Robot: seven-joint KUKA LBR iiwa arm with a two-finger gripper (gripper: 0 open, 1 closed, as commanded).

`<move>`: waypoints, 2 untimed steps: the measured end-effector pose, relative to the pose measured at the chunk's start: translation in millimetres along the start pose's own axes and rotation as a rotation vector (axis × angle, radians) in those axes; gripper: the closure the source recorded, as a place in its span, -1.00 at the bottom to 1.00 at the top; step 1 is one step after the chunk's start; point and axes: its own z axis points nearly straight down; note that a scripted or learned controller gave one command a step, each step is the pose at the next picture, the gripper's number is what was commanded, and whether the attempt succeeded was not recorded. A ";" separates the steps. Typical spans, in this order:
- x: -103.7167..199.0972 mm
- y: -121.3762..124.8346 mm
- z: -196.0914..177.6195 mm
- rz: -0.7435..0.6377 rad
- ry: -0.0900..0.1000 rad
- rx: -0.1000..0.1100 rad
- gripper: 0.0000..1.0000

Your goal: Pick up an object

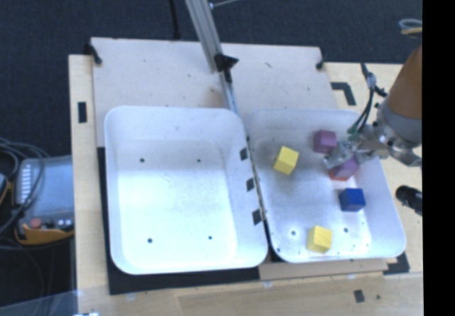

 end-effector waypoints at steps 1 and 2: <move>-1.6 0.8 -16.3 -0.006 0.002 0.004 1.00; 48.5 4.7 -9.4 -0.008 0.003 0.007 1.00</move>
